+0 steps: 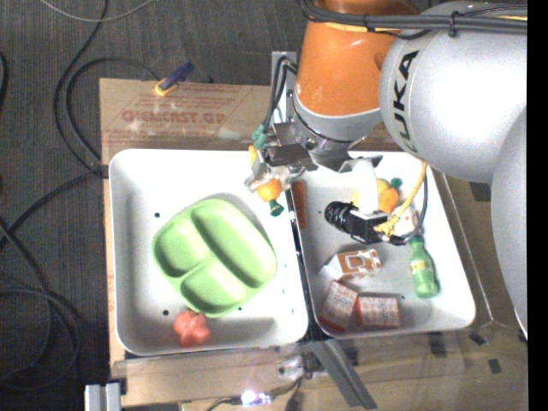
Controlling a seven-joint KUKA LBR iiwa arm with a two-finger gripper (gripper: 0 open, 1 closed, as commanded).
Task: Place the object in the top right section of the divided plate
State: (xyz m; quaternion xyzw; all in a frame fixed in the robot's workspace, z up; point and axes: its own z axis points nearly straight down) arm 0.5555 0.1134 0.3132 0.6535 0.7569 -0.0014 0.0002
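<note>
A light green divided plate (214, 255) lies tilted in the left bin (137, 187), with three sections. My gripper (271, 185) hangs over the left bin's far right corner, above and to the right of the plate. A small orange toy with a green tip (272, 193) sits between its fingers, held off the bin floor. The grey and orange arm reaches in from the upper right and hides the back of the right bin.
A pink-red toy (190, 326) lies by the left bin's front wall. The right bin (454, 306) holds a green bottle (421, 268), brown boxes (377, 309), a brown packet (358, 262), an orange fruit (390, 197) and a red stick (300, 205) along the divider.
</note>
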